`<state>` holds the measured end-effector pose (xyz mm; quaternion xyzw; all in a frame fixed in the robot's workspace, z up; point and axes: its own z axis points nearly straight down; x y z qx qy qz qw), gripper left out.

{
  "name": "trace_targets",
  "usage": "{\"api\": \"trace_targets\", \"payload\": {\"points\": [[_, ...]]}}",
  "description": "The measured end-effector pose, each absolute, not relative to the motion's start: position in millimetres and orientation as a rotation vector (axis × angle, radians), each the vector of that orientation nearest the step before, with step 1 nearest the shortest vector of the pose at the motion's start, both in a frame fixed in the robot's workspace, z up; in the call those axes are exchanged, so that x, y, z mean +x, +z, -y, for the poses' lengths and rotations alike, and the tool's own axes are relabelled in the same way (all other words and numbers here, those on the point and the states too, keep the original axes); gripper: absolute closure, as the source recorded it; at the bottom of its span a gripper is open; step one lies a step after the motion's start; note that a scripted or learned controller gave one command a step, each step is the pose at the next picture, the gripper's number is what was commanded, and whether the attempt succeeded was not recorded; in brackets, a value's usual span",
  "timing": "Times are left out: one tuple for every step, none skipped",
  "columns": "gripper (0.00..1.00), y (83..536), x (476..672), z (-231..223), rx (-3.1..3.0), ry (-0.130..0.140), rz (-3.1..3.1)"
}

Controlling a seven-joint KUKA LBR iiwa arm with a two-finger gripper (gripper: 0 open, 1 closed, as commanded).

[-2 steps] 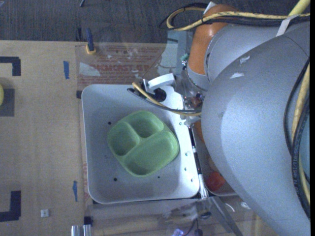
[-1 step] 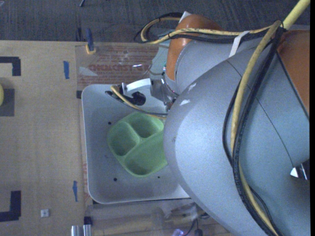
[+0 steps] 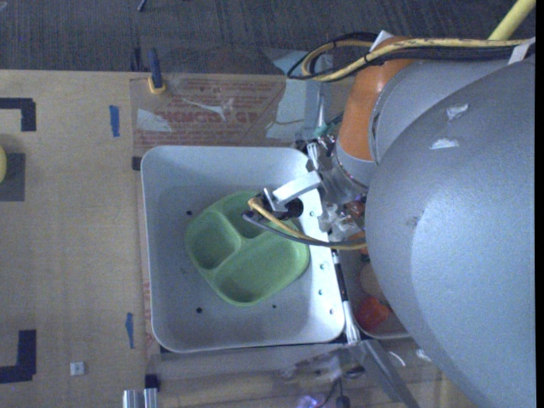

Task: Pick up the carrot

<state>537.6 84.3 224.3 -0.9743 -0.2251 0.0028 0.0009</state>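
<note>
The pincer (image 3: 333, 218) hangs mid-frame under the grey arm (image 3: 459, 228), which covers the right of the picture. Below it is the right wall of the left bin (image 3: 161, 253), with the green divided plate (image 3: 246, 262) just beside. An orange-red patch, probably the carrot (image 3: 374, 313), peeks out at lower right. A descent here would likely strike the wall or plate, not the carrot. I cannot tell whether the pincer is spread or closed.
</note>
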Motion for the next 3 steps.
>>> {"api": "trace_targets", "payload": {"points": [[1.00, 249, 535.1, -77, -3.090, 0.006, 0.562], [0.00, 249, 535.0, -77, -3.090, 0.006, 0.562], [0.00, 140, 510.7, -95, -3.039, -0.003, 0.750]]}}
